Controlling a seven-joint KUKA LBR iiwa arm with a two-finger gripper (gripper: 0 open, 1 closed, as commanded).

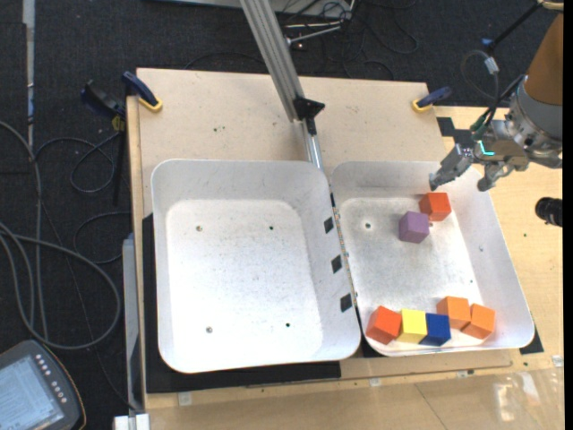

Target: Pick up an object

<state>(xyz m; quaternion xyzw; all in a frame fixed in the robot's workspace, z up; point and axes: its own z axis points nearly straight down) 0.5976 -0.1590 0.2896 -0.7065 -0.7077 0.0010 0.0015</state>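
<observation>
The likeliest failure was a nudge rather than a grasp: the small purple foam cube point(414, 227) touched the orange foam cube point(436, 205) in the right-hand white plastic bin point(510, 267), so a descending finger could shove one into the other. That orange cube (the nearest target) sat just below and left of the two-finger gripper point(466, 176), whose fingers stood apart, holding nothing.

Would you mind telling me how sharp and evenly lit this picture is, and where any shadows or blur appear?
Camera view: even, soft lighting; the white bins show no strong glare; blocks such as the purple cube are crisp with faint shadows; the gripper looks slightly soft; the floor stays dark.
</observation>
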